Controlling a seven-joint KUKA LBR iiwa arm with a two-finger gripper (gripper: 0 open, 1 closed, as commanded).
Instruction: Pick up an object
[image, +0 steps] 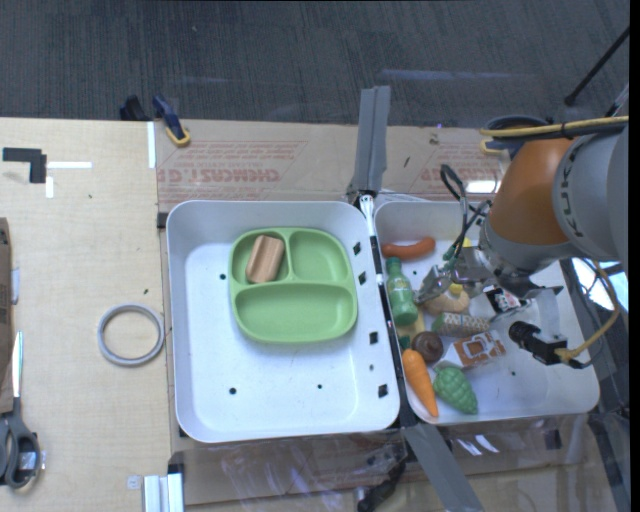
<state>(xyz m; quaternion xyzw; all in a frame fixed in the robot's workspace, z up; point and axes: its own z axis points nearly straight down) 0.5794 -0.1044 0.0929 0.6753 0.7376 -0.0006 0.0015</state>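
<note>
We see claw (440, 285) low in right bin (560, 390), over yellow toy (458, 297) by green bottle (401, 292); grip state unclear. Likely positioned for pick.

Tape ring (131, 333) and scissors (17, 440) lie on the bench (80, 250), well apart

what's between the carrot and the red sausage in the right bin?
Camera view: the green bottle and the brown round item lie between the carrot and the red sausage.
</note>
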